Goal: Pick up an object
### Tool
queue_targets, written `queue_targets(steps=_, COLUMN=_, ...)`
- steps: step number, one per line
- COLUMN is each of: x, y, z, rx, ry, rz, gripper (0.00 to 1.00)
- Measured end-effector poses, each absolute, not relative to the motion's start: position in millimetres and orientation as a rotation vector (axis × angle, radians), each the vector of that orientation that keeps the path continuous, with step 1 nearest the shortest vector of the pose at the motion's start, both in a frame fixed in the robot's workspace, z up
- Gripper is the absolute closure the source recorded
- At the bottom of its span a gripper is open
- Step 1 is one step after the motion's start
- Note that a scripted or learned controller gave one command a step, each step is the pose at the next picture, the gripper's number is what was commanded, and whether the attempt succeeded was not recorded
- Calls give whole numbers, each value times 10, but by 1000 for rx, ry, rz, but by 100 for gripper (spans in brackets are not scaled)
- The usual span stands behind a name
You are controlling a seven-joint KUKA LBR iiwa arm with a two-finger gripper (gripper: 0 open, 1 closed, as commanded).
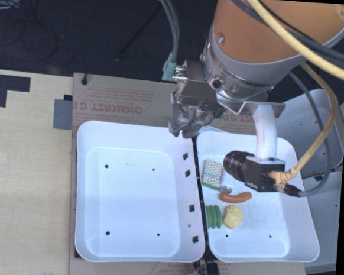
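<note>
The right bin [297,244] holds a small cluster of toy foods near its left wall. An orange sausage [235,197] lies with its long axis running left to right, slightly bowed, its right end tipped a little toward the far side. Just far-left of it sits a checkered pale green and yellow packet [212,173], long axis running near to far and leaning slightly. On the near side of the sausage lie a green ridged vegetable [213,216], long axis near to far, and touching its right side a yellow corn piece [233,216], tilted with its upper end toward the right. The left bin [93,157] is a shallow white tray with a few dark dots on its floor. The jaws [184,128] hang at the far edge of the bins, above the divide between them, well apart from the toy foods; whether they are released or clenched cannot be told, and nothing is seen between them. A black camera unit [249,168] on a white bracket juts over the right bin. The bins rest on a cardboard sheet [121,103] printed with red lettering, laid on a pale wooden surface [20,181]. Beyond the surface the room is dark, with cables on the floor.
</note>
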State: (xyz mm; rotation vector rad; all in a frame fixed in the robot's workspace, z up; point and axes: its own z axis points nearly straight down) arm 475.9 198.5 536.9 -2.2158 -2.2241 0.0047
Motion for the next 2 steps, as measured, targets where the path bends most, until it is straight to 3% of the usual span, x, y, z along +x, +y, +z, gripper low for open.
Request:
queue_targets(steps=1, x=4755, y=1976, z=5369, rx=-2216, ry=-2224, rz=6, gripper=0)
queue_targets(steps=2, x=4755, y=1987, z=5465, rx=-2211, ry=-2227, rz=10, gripper=100)
